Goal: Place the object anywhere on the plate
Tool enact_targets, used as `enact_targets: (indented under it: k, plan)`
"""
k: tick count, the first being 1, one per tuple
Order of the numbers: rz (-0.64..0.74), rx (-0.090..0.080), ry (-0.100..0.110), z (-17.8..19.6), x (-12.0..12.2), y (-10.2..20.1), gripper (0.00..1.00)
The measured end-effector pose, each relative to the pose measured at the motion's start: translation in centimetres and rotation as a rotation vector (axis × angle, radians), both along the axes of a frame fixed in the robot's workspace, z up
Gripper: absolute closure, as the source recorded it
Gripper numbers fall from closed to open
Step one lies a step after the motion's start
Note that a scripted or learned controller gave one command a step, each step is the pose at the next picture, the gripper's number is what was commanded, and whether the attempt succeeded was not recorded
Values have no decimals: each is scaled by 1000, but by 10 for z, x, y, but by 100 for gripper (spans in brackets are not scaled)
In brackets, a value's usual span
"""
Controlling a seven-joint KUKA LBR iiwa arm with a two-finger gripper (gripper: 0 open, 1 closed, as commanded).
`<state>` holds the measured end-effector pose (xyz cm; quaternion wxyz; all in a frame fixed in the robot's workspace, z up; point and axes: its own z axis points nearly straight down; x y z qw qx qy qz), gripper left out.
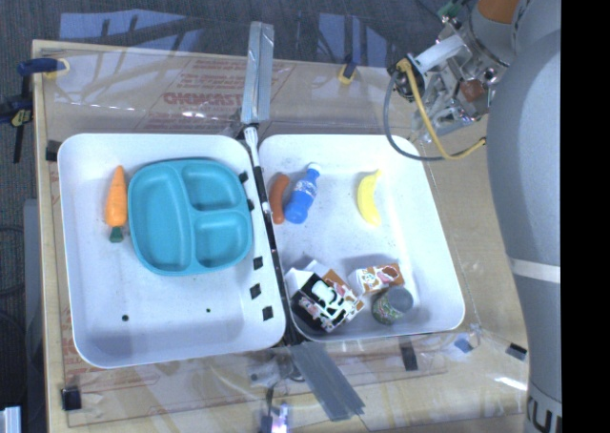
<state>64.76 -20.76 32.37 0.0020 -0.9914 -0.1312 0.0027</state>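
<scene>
A blue divided plate (187, 215) lies in the left bin (95, 317), with an orange carrot (116, 199) beside its left rim. The right bin (429, 231) holds a yellow banana (368, 198), a blue bottle (300, 195) and an orange-brown sausage-like piece (277, 197) near the divider. At its front lie a black-and-white carton (326, 299), a small printed box (379, 278) and a dark round can (392, 305). My gripper (440, 95) hangs above the bench past the right bin's far right corner, wrapped in cables, away from every object.
The grey arm (524, 135) fills the right side, over the right bin's outer edge. A metal bar (256, 73) stands behind the divider between the bins. Blue clamps (38, 67) sit at the bench's far left corner.
</scene>
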Motion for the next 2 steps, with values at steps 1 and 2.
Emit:
enact_targets:
  k: [1,2]
  plan:
    - [189,1,-1,-45,-7,1,100]
    - [-53,1,2,-113,0,0,100]
